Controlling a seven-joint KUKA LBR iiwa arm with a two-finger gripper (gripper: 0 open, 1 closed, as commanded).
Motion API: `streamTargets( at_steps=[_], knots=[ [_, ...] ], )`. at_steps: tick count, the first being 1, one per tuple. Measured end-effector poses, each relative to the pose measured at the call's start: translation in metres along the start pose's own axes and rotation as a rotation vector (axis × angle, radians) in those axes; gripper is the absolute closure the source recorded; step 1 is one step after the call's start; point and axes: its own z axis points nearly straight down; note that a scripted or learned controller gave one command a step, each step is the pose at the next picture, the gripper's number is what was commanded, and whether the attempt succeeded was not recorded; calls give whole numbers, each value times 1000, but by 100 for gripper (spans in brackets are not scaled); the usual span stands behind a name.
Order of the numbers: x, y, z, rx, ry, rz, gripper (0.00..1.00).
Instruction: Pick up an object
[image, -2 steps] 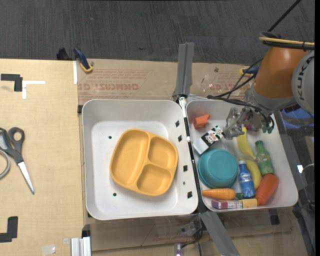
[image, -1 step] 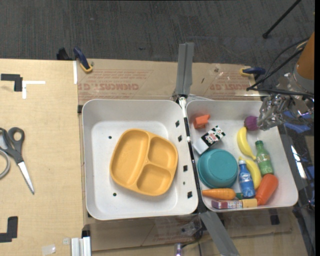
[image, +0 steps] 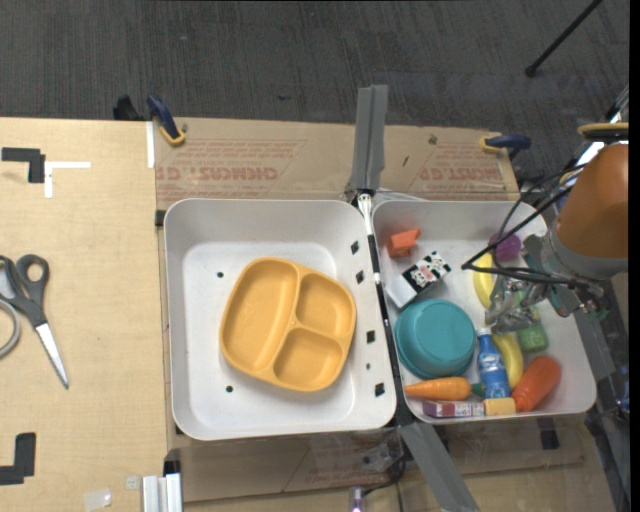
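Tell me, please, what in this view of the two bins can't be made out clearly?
- Gripper: its fingers blur into the clutter in the right bin, so open or shut is unreadable.
- Yellow object: partly covered by the gripper.
- Scissors: left handle loop cut off by the frame edge.
- Carton: print too small to read.

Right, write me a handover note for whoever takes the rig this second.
Gripper: low in the right bin, among the clutter by the yellow banana; grip state can't be read, so nothing is confirmed held.
Right bin: teal bowl, blue bottle, carrot, orange block, black-and-white toy, red-orange piece.
Left bin: yellow divided plate.
Done: arm lowered over the right bin.
Left: secure an object and lift it clear.
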Motion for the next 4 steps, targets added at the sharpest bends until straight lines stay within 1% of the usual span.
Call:
streamTargets(
  at_steps=[1,2,3,4],
  knots=[
    [-2,0,-10,2,-5,-3,100],
    [-9,53,1,13,-4,-52,100],
    [-50,82,8,-1,0,84,100],
    [-22,25,-181,0,0,-37,100]
  ],
)
